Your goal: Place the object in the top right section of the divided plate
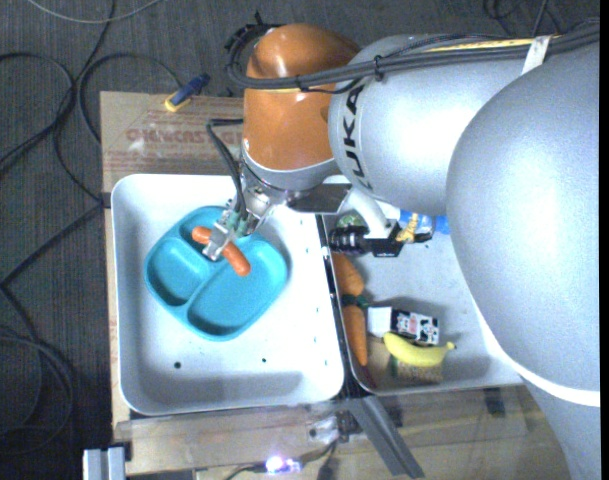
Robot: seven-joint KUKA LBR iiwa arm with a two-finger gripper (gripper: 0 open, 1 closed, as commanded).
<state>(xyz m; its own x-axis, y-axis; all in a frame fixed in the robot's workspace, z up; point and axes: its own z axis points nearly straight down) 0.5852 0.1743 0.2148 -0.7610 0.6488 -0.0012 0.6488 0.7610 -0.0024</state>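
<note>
A: From the camera above, what did the gripper (222, 240) seem to be doing?

B: It hung low over the blue divided plate (216, 308), which sat in the left bin (144, 368), toward that bin's far edge. An orange sausage-shaped object (236, 259) lay slantwise right at the tip, with a second orange bit (201, 234) just beside it on the far side. I judged they might be one piece crossed by the metal, or two; the view did not settle it.

A: Were the fingers clamped on it?

B: I could not tell. The tip was small and pale against the plate, and the wrist's orange band (289, 88) loomed just above it.

A: Why that spot?

B: The orange piece sat near the plate's raised ridge, at the compartment nearest the bin's far right corner, so it looked like the placing step itself. Whether it had been let go was unclear.

A: And the materials?

B: The plate looked smooth, glossy plastic with rounded, shallow wells; the bin matte white with soft corners. The right bin (464, 373) held a long carrot (355, 313), a yellow banana (418, 349) and a small printed box (415, 325), crowded near its left wall under the grey arm (504, 198).
</note>
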